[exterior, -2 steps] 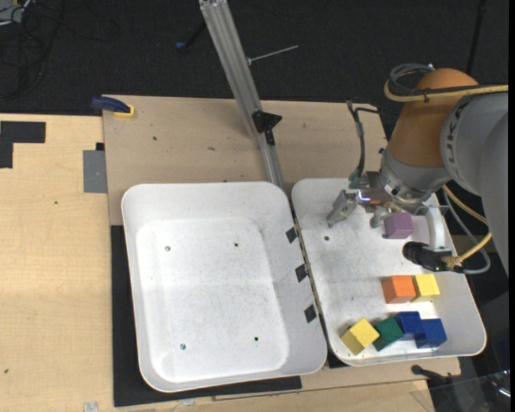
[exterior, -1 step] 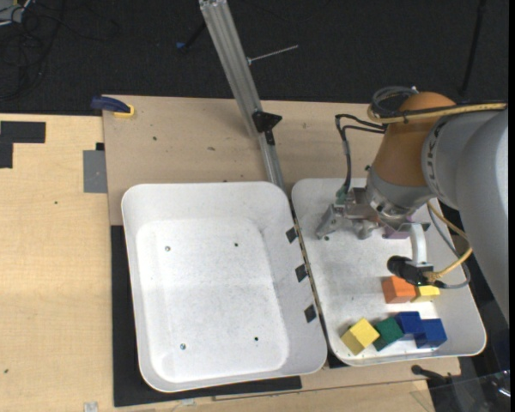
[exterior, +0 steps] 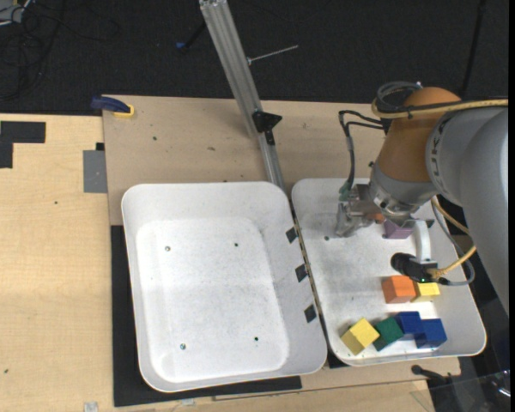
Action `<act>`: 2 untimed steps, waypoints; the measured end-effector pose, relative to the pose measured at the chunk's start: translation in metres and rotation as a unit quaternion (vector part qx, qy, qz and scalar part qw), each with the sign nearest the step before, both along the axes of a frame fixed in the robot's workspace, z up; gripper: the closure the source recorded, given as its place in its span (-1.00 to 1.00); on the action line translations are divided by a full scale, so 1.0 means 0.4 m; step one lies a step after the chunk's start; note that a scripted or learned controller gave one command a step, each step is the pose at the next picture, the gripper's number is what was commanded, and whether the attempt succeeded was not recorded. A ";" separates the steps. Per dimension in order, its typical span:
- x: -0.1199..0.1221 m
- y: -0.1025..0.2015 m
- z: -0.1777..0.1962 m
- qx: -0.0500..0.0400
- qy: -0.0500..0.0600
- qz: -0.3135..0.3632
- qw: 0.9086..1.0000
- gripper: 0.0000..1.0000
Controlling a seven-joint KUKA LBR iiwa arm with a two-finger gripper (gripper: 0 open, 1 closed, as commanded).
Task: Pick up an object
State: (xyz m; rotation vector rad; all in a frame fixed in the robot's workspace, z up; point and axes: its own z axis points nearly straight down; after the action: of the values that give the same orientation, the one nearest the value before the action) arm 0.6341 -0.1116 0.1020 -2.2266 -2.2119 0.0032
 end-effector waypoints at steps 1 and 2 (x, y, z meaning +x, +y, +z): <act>-0.005 0.000 0.158 -0.001 -0.004 0.000 1.000 1.00; 0.011 -0.004 0.269 -0.001 -0.003 0.003 1.000 1.00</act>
State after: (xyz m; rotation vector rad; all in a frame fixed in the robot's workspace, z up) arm 0.6386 -0.1131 0.2098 -2.2234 -2.2231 -0.0028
